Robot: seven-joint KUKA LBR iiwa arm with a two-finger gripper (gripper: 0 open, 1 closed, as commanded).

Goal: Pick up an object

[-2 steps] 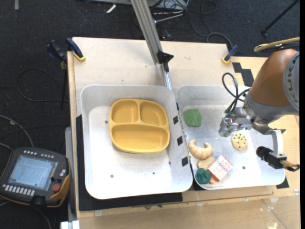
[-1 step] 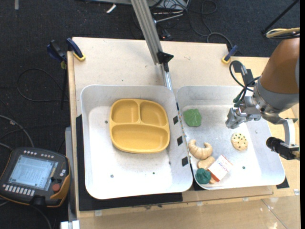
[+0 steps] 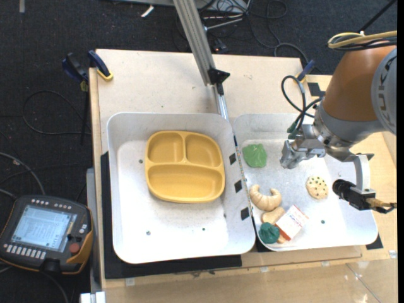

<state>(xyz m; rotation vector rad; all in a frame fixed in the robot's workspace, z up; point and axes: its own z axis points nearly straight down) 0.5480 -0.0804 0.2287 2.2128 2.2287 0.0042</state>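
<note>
- Since the camera looks down at a slant, the near edge is taken first: a teach pendant (image 3: 44,232) is seen at the bottom left, off the worktop (image 3: 158,81).
- Nearest in the right bin (image 3: 363,229), a dark green lump (image 3: 269,232) is seen touching a small red-and-white box (image 3: 292,223); both are judged light. The box is judged stiff and best taken across its short sides.
- Just behind them lies a tan croissant-shaped piece (image 3: 265,199). It looks like a plastic toy, judged light and a bit slippery; the thick middle is suggested as the hold point.
- A round speckled cookie (image 3: 317,187) lies to its right, flat and low, and is judged hard to get under.
- Further back, a flat light green piece (image 3: 255,155) lies near the bin divider. It is thin, so an edge grip is suggested.
- Count in the right bin: five small things, one of each.
- The left bin (image 3: 126,232) holds one yellow divided tray (image 3: 185,166) with three compartments. It is wide and stiff, so it is judged a poor pick.
- The pincer (image 3: 290,158) hangs over the right bin between the light green piece and the cookie. Nothing is seen between its fingers; whether they are apart or together cannot be told.
- Two white bins are counted, side by side.
- At the far side, one slanted metal rail (image 3: 196,36) is seen.
</note>
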